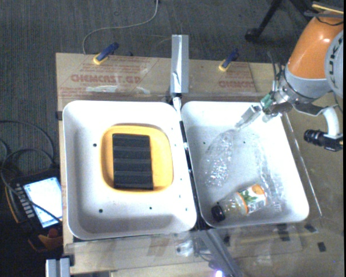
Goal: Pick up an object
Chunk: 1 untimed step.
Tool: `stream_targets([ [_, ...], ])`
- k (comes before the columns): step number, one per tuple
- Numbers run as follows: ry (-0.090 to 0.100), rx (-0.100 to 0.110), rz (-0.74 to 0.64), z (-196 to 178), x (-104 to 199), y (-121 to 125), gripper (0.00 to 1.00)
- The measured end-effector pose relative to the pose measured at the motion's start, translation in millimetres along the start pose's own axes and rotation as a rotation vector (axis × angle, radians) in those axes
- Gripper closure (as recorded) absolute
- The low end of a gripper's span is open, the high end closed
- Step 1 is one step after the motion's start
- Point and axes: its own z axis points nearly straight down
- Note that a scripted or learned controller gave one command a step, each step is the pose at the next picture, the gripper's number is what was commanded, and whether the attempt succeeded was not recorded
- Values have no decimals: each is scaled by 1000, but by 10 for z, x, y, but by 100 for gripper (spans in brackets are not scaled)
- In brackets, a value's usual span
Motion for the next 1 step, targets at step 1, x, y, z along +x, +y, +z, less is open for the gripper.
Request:
stream_targets([
  [1, 8, 1, -2, 657, 492, -776, 0],
])
